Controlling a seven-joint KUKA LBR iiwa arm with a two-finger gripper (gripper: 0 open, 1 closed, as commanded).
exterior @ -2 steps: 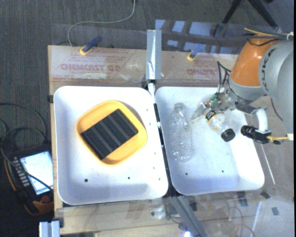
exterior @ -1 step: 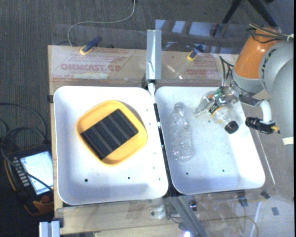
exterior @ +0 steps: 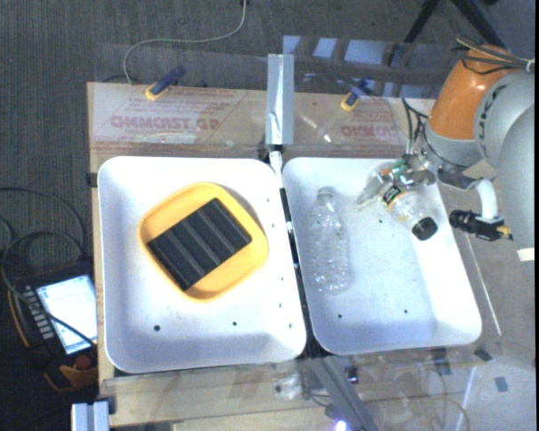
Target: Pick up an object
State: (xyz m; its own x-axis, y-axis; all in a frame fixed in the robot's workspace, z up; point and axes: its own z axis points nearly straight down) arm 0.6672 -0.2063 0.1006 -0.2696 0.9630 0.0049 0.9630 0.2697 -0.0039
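From above, a clear plastic bottle (exterior: 328, 241) is seen lying in the right bin (exterior: 386, 330), left of centre. The gripper (exterior: 397, 187) is poised at the bin's far right corner, well apart from the bottle; its grip cannot be told.

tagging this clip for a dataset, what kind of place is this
Likely a robotics lab test bench: two white bins sit side by side on a wooden board, a grey and orange arm reaches over the right one, and loose cables trail over carpet.
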